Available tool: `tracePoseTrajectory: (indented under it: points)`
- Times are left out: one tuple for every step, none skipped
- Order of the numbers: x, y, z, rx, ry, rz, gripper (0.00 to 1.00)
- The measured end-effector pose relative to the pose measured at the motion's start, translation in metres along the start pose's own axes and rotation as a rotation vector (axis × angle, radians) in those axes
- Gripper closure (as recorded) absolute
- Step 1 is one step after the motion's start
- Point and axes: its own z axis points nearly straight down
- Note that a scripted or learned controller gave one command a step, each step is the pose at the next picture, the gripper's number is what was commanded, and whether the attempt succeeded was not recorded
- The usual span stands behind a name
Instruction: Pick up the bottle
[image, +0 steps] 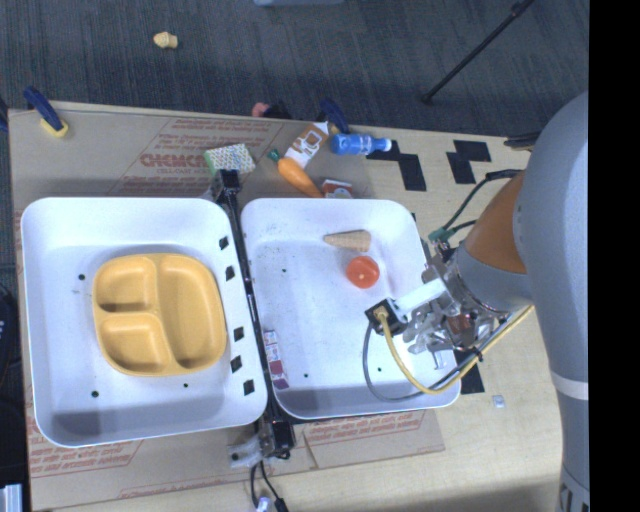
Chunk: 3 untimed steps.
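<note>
While the gripper (432, 335) hangs over the right bin's (300, 380) near-right corner, whether it's released or clenched I can't tell. Bottle: likely the small blue one (358, 145) lying on the cardboard beyond the bin's far rim, long axis left-right. It sits well apart from the gripper, far and slightly left. Red ball (363, 271) and cone (347, 240) lie between.

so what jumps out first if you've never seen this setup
The yellow tray with three compartments stands out most, sitting in the left bin. Next comes the arm reaching in from the right, its gripper low over the right bin with a yellow cable looping beside it. A red ball and a tan cone lie in that bin, and a blue bottle lies on the bench behind it.
</note>
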Motion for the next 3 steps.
tracePoseTrajectory:
  points:
    - [-0.004, 0.016, -0.011, -0.002, 0.001, -0.089, 1.0]
    - [0.004, -0.02, 0.036, 0.0, -0.001, -0.023, 1.0]
    - [-0.002, 0.011, 0.011, -0.001, 0.0, 0.003, 1.0]
